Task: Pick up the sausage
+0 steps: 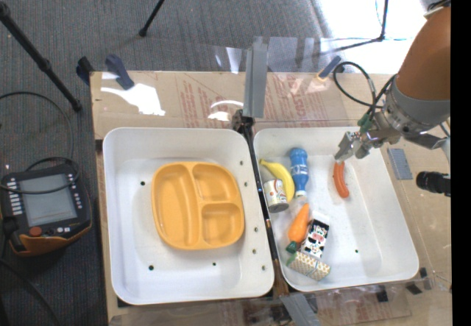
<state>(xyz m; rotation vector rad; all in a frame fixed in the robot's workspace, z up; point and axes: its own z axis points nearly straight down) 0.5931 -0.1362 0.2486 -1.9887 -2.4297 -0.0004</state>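
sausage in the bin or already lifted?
In the bin: the sausage lies flat on the right bin's floor, just below the end effector.

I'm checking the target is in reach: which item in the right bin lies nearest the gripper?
The sausage, lying alone just below the gripper; the bottle, banana and carrot sit farther left.

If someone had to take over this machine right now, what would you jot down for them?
Gripper: open, holding nothing, poised just above the top end of the small orange-red sausage.
Sausage: lying flat on the floor of the right white bin, apart from the yellow banana and the blue bottle.
Done: the approach.
Left: lower, close on the sausage, lift it.
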